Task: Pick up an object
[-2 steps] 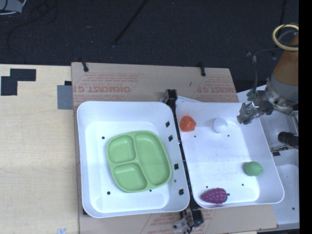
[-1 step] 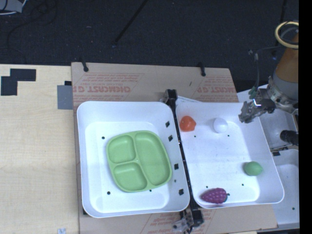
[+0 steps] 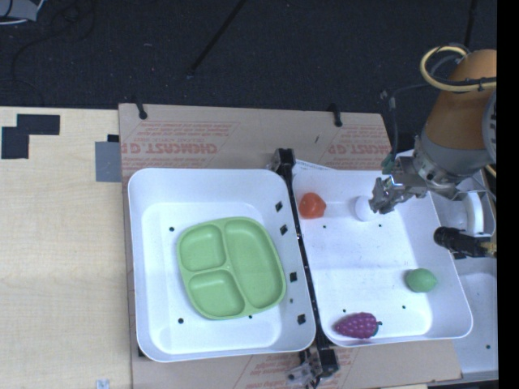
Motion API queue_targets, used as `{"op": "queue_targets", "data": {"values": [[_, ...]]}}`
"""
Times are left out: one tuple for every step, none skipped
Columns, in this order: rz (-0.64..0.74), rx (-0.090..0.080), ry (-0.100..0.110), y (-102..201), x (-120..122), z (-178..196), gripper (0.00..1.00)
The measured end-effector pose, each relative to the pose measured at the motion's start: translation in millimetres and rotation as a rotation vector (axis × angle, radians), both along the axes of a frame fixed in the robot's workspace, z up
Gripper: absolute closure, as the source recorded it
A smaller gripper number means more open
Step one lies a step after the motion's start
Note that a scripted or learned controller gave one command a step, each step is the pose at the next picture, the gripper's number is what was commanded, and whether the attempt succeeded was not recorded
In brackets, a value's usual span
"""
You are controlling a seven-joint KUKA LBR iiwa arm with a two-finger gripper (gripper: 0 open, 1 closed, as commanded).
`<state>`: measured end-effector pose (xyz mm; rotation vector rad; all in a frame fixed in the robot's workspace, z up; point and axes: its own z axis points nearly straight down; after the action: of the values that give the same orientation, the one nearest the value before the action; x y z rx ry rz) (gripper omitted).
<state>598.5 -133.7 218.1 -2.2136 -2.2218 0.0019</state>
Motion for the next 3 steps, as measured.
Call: {"op": "queue_targets", "data": {"values": [[-0.001, -0.001, 0.0, 41.4, -9.1, -2.5, 1.0], [0.0, -0.001, 0.001, 91.8, -21.3, -10.9, 1.0], [0.0, -0.001, 0.001, 136.5, -38.2, -8.4, 1.0]]}}
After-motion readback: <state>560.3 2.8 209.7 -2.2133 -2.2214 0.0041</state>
